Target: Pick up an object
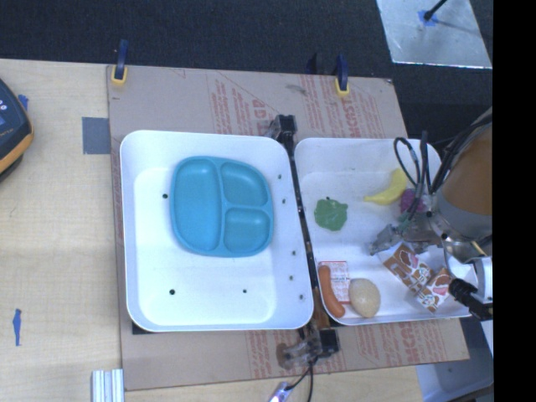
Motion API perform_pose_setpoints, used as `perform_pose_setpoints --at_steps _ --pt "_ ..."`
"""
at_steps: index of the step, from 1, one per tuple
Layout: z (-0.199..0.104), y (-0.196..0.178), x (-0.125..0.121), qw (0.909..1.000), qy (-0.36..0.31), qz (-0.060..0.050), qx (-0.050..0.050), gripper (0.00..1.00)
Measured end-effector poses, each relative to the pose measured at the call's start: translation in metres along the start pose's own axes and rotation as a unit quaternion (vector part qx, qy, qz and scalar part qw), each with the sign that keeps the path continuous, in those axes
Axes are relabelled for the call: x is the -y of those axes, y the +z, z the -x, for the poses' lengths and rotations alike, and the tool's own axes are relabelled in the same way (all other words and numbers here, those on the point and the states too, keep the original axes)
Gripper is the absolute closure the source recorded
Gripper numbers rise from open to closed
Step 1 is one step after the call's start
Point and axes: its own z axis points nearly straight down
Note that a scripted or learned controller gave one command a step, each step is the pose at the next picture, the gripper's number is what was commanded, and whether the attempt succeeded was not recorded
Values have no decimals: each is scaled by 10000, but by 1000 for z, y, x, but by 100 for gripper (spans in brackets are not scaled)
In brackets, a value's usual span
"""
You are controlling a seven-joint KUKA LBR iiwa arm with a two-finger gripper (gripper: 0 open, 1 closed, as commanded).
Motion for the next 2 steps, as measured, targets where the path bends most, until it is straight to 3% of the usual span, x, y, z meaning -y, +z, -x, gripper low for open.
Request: perform_pose_setpoints --at_steps 1,2 --pt "28 -1 -67 10000 -8 9 1 0" --pt "-2 -1 -132 10000 -12 -2 -4 0"
